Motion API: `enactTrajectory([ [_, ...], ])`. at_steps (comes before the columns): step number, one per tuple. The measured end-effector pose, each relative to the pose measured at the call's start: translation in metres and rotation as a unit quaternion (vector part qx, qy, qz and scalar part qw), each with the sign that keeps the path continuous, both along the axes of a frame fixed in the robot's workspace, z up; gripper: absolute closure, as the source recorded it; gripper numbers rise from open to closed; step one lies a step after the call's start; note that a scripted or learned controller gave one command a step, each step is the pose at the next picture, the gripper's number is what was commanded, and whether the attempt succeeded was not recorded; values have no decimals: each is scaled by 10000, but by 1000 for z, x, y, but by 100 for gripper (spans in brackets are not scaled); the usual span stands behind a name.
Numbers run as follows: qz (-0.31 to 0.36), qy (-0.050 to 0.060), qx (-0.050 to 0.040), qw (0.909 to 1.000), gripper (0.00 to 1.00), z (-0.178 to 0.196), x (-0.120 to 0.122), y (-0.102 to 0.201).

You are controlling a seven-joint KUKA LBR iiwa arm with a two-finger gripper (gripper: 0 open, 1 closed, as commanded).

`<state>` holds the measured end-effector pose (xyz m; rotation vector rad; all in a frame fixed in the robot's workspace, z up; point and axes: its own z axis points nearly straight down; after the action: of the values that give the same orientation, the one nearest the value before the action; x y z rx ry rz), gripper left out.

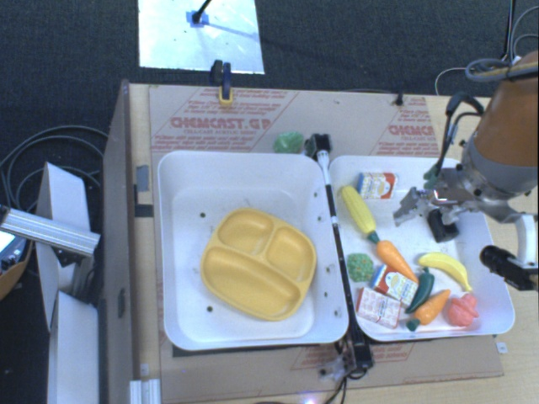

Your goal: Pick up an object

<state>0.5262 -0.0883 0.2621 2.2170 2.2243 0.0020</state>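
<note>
Yellow banana [445, 268] lies in the right bin [504, 310], just below my gripper [428, 211], which hangs apparently open and empty; I'm approaching, next descending over it.

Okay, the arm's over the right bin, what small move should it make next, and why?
Probably lower the gripper a little and shift it toward the corn. It hangs over a bare patch of the right bin with nothing between its fingers, and the corn lies alone beside it.

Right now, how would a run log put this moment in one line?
phase: reach | tool: above right bin, nothing seen between fingers | nearest: corn, carrot, banana | left bin: yellow tray
</note>
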Motion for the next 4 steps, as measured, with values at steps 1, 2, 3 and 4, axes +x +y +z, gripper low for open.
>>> enactTrajectory([
  [1, -18, 52, 5, 10000, 0, -98, -10, -10],
  [2, 8, -9, -6, 10000, 0, -182, 73, -27],
  [3, -16, 26, 5, 10000, 0, -178, 21, -20],
  [4, 21, -41, -6, 10000, 0, -176, 112, -14],
])
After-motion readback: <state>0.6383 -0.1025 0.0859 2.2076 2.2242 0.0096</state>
